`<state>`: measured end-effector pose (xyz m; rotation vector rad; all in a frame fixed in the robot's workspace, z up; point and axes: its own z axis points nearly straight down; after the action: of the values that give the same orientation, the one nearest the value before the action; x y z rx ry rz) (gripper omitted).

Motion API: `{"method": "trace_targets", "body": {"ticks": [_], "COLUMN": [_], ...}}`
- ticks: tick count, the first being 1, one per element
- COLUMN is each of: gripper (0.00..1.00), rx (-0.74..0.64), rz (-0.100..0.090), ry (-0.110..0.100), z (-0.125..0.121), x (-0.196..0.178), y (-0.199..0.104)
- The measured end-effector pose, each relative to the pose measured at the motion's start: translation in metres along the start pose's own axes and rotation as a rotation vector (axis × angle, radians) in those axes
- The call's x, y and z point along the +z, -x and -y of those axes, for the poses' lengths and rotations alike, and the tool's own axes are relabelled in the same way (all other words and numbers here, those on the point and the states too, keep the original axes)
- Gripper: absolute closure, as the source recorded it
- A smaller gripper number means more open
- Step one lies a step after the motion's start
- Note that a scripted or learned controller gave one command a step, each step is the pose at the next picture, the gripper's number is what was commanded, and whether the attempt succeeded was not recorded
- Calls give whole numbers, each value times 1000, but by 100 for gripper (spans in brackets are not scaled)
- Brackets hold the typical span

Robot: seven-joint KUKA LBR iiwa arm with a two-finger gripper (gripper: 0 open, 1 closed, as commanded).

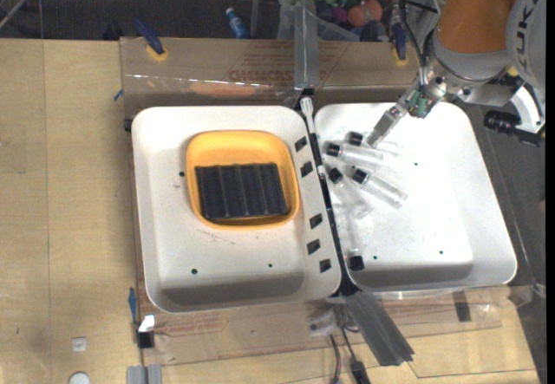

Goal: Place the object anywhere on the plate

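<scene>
The object (360,167) we are after looks like one of a small heap of clear tubes with dark caps, lying crossed over one another in the left part of the right bin (451,226), near the divider between the two bins; we cannot tell from here which single tube is meant, nor exactly how many there are. The gripper (375,136) sits at the upper edge of that heap, coming down at a slant from the arm (486,1) at the upper right. Whether the claw is released or clenched we cannot tell, since its tip is too small and merges with the tubes beneath it, and nothing can be seen held there. The plate (243,148) is the orange dish in the left bin (165,226), with a dark ribbed insert (240,192) covering its middle, well apart from the tubes. We judge the step in hand to be the pick. To do it well we would single out a tube at the rim of the heap, close across its narrow body rather than along it, and lift straight up before crossing the divider, because the smooth clear tubes will likely roll or slip.
</scene>
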<state>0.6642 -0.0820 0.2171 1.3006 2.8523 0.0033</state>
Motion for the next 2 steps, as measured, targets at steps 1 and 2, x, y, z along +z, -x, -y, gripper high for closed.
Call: {"method": "trace_targets", "body": {"ticks": [1, 2], "gripper": [0, 0], "rx": [-68, -201], "rz": [1, 1], "ry": [0, 1], "z": [2, 0], "x": [-12, -26], "y": [0, -2]}}
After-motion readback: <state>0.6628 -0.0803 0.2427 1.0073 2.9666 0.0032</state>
